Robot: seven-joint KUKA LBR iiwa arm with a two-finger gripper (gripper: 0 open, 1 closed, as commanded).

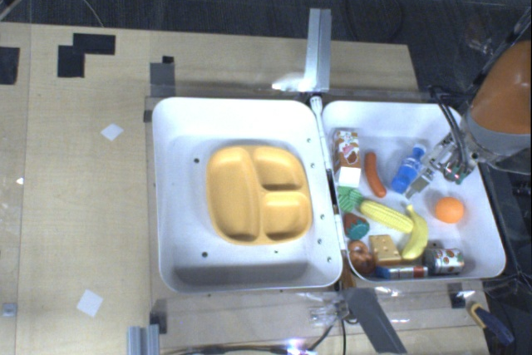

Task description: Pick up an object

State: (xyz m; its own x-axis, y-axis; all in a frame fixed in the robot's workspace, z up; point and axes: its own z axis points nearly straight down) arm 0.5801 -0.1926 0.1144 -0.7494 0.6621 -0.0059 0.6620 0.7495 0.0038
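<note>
The right bin point(490, 239) holds a heap of small items. Among them are a blue bottle point(407, 170), an orange ball point(450, 210), a red sausage point(375, 174), a yellow banana point(416, 234) and a corn cob point(385, 216). My gripper point(439, 169) hangs over the bin's upper right part, just right of the blue bottle and above the orange ball. The orange-banded wrist point(505, 100) comes in from the right. Nothing shows in the gripper's hold.
A yellow divided plate point(258, 194) lies in the left bin point(179, 179). Along the right bin's left side sit a snack packet point(346, 147), a white block point(349, 176) and a green toy point(349, 199). A can point(445, 260), a battery point(403, 270) and a tan block point(384, 247) line its front wall.
</note>
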